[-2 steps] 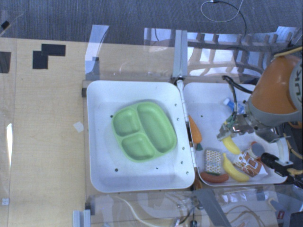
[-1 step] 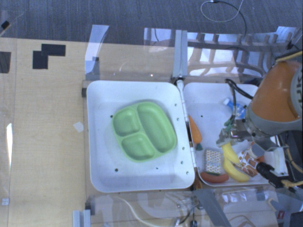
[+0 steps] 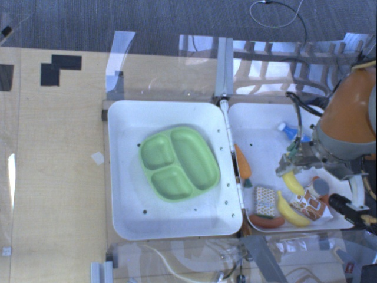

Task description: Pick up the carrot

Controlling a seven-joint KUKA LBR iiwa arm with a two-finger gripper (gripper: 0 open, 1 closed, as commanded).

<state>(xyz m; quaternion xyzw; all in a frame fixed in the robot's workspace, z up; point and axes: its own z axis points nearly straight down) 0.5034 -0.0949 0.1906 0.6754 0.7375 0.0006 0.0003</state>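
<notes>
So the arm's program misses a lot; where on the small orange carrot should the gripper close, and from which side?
Probably across the middle of the small orange carrot, coming straight down. It lies lengthwise along the right white bin's left wall, so the fingers should close across its narrow width, though the wall side leaves little room. The gripper is elsewhere in that bin.

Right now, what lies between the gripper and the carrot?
In the camera view, bare white bin floor lies between the gripper and the carrot, which rests against the right bin's left wall. No item sits on that stretch.
</notes>
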